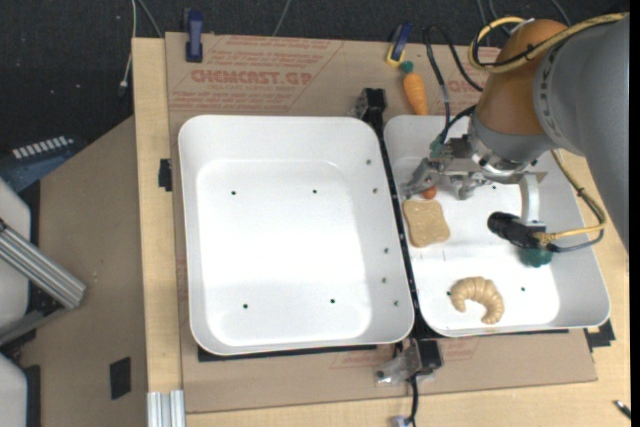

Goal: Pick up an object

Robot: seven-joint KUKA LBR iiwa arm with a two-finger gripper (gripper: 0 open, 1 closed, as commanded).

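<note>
The two-finger metal gripper (pixel 432 177) is seen low over the right-hand shallow white bin (pixel 575 300), at its upper left part. Whether anything is pinched there cannot be told: the grey linkage hides the tips, and only a small reddish-orange spot is glimpsed beside them.

Just below the gripper, a flat tan slice of toy bread (pixel 427 223) is laid on the bin floor, close to the bin's left wall. It is roughly rectangular with rounded corners, with a paler upper edge and a speckled brown face. It is not seen between the fingers.

Further toward the near edge of the same bin, a curved beige toy croissant (pixel 478 297) is placed, ridged along its back and bent like a crescent, well apart from the gripper.

A black cable fitting with a teal end (pixel 523 233) is seen to the right of the bread, hanging from the wrist.

Behind the bin, on the brown cardboard-covered bench (pixel 260 70), an orange toy carrot with a green top (pixel 413 90) is lying outside both bins.

The grey arm with its orange band (pixel 525 85) is reached in from the right. The left-hand shallow white bin (pixel 200 215) is set beside the right one, their walls nearly touching.
</note>
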